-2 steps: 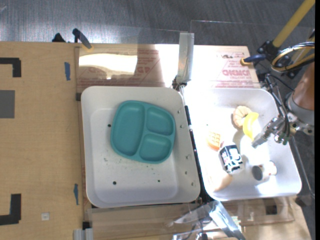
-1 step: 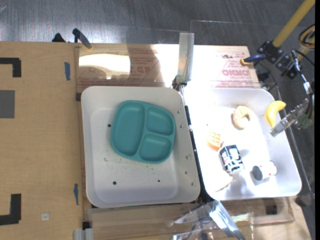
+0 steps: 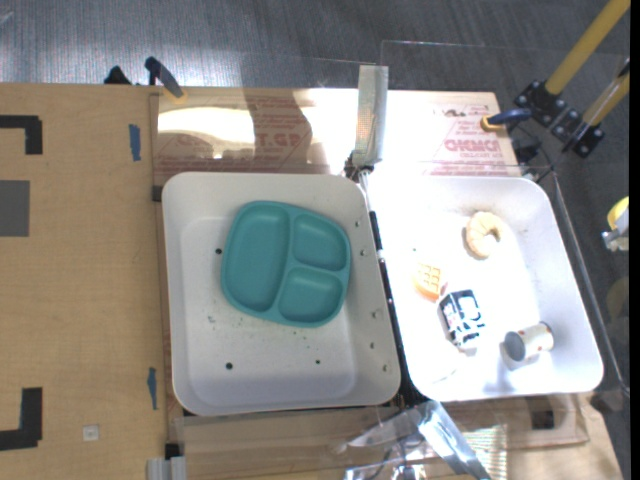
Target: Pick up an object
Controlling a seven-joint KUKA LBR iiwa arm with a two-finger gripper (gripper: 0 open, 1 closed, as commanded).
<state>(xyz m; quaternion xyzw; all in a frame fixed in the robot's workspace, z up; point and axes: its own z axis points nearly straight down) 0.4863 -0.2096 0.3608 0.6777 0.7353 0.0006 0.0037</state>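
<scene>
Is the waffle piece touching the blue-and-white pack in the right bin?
Apart. The camera view shows a strip of bare white bin floor between the waffle piece and the blue-and-white pack, which lies just below and right of it.

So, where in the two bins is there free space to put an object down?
Left bin: a bare strip runs below the teal divided plate, toward the near wall. Right bin: bare floor at its far left corner and along the near left. Its middle is crowded: pale pastry, waffle piece, blue-white packet, small cylinder.
</scene>
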